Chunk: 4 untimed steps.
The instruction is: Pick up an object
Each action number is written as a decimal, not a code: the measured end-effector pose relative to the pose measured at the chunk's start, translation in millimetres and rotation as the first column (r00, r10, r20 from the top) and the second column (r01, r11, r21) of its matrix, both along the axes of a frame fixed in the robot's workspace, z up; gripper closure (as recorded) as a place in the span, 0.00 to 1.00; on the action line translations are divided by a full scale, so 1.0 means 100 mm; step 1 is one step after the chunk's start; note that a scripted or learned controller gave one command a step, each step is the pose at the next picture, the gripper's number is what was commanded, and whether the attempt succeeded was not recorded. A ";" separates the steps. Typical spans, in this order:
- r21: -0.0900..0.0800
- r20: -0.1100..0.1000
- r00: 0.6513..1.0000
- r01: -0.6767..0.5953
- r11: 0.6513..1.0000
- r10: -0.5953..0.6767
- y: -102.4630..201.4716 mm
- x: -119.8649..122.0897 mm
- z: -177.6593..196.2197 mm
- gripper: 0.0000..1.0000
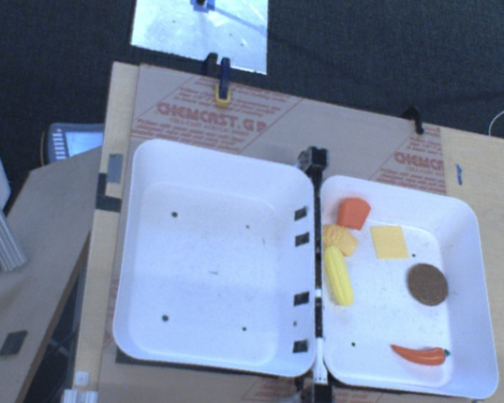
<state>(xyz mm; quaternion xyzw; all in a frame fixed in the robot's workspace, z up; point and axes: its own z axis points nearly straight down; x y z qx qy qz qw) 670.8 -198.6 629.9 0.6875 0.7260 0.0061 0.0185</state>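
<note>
Red chili pepper (417, 354) is noted lying flat in the right-hand bin (480, 308), the arm's reaching side. Corn cob (339, 276), brown disc (428, 284) and cheese slice (389, 241) are spread apart, presumably so each can be grasped singly. Opening and load of the claw cannot be told.

Two bins sit side by side on the bench (487, 157), the left bin (215, 256) touching the right bin (477, 307) along their shared edge. In the right one, a block (354, 212) lies at the back left, a bun (340, 240) just before it, a corn cob (338, 275) nearer still. A square slice (389, 241) lies right of the bun, a round patty (428, 284) right of that, and a pepper (418, 354) sits at the front.
</note>
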 end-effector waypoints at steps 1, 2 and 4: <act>-0.002 0.004 1.000 -0.007 1.000 0.007 0.01 0.00 0.12 1.00; -0.004 0.008 1.000 -0.014 1.000 0.014 0.03 0.00 0.24 1.00; -0.008 0.016 0.999 -0.028 1.000 0.028 0.05 0.00 0.47 1.00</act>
